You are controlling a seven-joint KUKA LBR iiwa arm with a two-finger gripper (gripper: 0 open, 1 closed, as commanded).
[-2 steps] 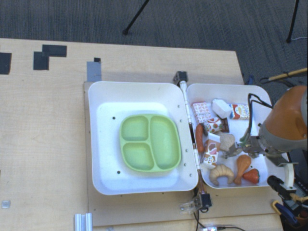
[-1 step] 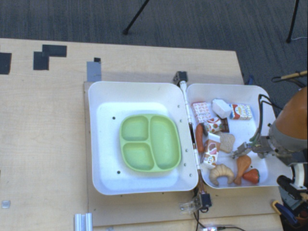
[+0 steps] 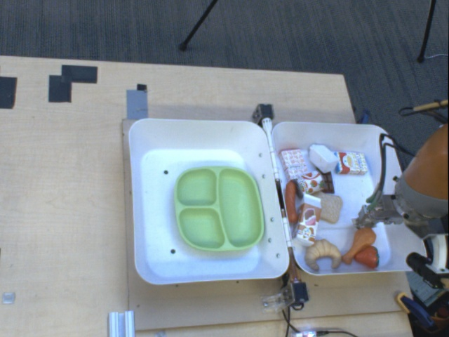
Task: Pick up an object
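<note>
Croissant (image 3: 323, 253) lying crosswise, horn tips pointing down-frame.

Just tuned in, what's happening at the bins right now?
The arm has reached in over the right bin, which holds a heap of toy food. Its claw sits low by the carrot, near a croissant and a slice of bread. Nothing can be seen lifted yet. The left bin holds a green divided plate.
</note>
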